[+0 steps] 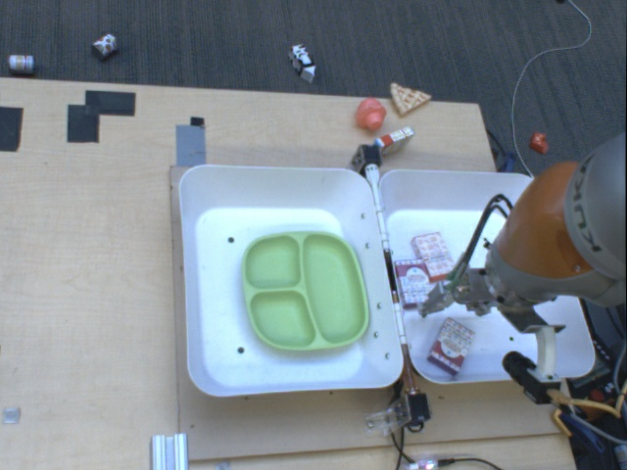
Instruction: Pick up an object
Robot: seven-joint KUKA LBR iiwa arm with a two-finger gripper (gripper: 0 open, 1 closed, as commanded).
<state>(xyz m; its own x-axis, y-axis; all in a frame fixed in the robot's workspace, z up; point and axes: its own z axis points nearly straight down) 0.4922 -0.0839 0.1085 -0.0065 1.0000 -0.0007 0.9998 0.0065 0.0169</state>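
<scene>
— What is there to pick from where you stand?

— Three small packets in the right bin [578,346]. Two lie near the wall between the bins: a pale one [432,251] and a red and white one [411,280] just beside it, touching or nearly so. The third packet [452,344] lies apart, nearer the front of the bin, flat and a little askew.

— And the arm?

— The pincer [443,300] hangs between the pair and the lone packet. Whether it is spread or pressed together I cannot tell; the wrist and the orange band [534,233] cover too much of it. Nothing shows between its tips.

— How would those packets handle?

— Light, I judge, and thin. They look like little printed cartons or sachets, smooth-faced, so likely to slide on the white plastic. Lying flat, they give little height to pinch.

— So where would you take hold?

— Across the narrow width of the lone one, coming straight down over its middle. It has free room on all sides. The pair sit close together and close to the wall, which leaves less room.

— The left bin [196,262]?

— A green divided tray [305,292], wide and shallow; a poor fit, I'd guess.
</scene>
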